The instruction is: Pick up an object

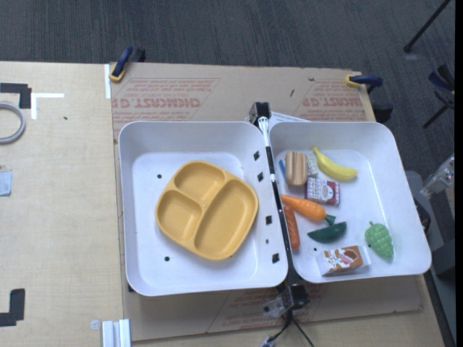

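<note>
The right bin [402, 186] holds several toy foods. A yellow banana [334, 165] lies at the back, next to a hot dog bun [295, 167]. A small red and white carton [323, 191] sits just in front of them. An orange carrot [304, 207] lies across the bin's left side, with a slim orange-red piece [291, 227] beside it along the left wall. A dark green pepper [327, 231] lies in the middle. A light green bunch [379, 239] rests near the right wall. An orange juice box [343, 260] is at the front edge.
The left bin [137, 194] holds a yellow three-part plate [207, 210]. Both bins rest on a cardboard sheet [217, 92] held by clamps [121, 61]. A grey metal part [443, 178] shows at the right edge, beyond the right bin.
</note>
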### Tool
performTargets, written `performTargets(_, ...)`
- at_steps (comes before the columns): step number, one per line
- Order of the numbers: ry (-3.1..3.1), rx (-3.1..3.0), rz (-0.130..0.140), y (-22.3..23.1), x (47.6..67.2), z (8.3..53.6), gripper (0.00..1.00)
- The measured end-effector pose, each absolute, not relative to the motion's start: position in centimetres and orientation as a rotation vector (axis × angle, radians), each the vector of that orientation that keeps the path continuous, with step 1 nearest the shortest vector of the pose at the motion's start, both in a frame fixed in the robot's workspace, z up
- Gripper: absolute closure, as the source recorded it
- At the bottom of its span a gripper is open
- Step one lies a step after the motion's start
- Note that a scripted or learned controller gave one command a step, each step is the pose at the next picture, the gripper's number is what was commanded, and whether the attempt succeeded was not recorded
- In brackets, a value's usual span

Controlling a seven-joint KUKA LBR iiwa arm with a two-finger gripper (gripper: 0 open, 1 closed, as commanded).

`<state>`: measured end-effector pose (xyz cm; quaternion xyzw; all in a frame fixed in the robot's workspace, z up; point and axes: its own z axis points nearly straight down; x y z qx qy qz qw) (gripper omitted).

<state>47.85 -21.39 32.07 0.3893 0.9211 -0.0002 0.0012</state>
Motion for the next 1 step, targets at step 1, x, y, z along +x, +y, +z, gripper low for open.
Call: performTargets(1,2.888,1.221,-0.001,-21.42,47.99,33.07,1.00)
